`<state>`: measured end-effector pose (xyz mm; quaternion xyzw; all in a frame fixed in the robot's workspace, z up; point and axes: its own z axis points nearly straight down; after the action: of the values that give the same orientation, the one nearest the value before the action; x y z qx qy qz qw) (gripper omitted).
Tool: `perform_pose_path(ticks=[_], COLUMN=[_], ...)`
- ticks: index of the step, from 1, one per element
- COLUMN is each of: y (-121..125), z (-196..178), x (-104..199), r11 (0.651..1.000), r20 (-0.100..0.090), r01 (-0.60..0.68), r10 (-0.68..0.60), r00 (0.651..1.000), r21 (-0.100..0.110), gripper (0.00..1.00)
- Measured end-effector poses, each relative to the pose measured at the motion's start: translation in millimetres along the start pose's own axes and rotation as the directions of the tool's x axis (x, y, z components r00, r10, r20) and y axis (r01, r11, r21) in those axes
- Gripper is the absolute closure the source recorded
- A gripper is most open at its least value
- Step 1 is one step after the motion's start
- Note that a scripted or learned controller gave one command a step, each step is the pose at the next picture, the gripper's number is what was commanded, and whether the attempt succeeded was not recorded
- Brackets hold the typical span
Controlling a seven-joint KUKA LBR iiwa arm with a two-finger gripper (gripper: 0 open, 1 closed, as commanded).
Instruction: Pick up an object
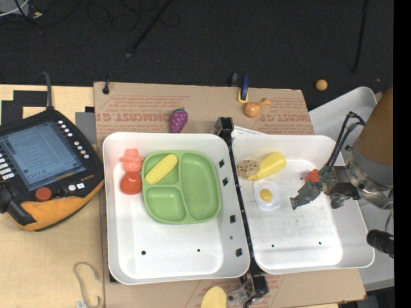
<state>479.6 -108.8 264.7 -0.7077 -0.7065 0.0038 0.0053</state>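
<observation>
1. Nearest the camera, at the table's front edge, a yellow lump (214, 296) lies outside both bins, just below the divider. It is not a likely target from where the arm stands.
2. In the right bin (302, 252), the pincer (303, 198) hangs low over the bare floor, right of the middle. It carries nothing visible. Whether it is wide or narrow I cannot tell, as the dark parts blur together.
3. The step in hand looks like the approach: the arm (376, 147) reaches in from the right, and nothing is grasped yet.
4. The closest candidate is the fried egg (266, 196), just left of the pincer and apart from it. Behind it lie the cookie (247, 167) and the yellow block (270, 164), touching or nearly so.
5. The next move calls for a short shift left, centring over one piece, then a straight descent. The egg is flat and may slip, while the block offers better sides.
6. In the left bin (167, 262) sit a green tray (192, 191) holding corn (160, 168), and a red figure (131, 171) beside it.
7. Farthest, on the cardboard, lie grapes (178, 119) and an orange pear (254, 108).
</observation>
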Motion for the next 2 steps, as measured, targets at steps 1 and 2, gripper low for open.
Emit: perform_pose_path(ticks=[1,2], y=[1.7,7.3], z=[-5.2,57.7], x=[-0.2,1.9], r11=[1.0,1.0], r20=[0.002,0.0], r01=[0.002,0.003], r10=[-0.002,-0.003], r00=[1.0,1.0], r21=[-0.011,-0.004], gripper=[0.0,0.0])
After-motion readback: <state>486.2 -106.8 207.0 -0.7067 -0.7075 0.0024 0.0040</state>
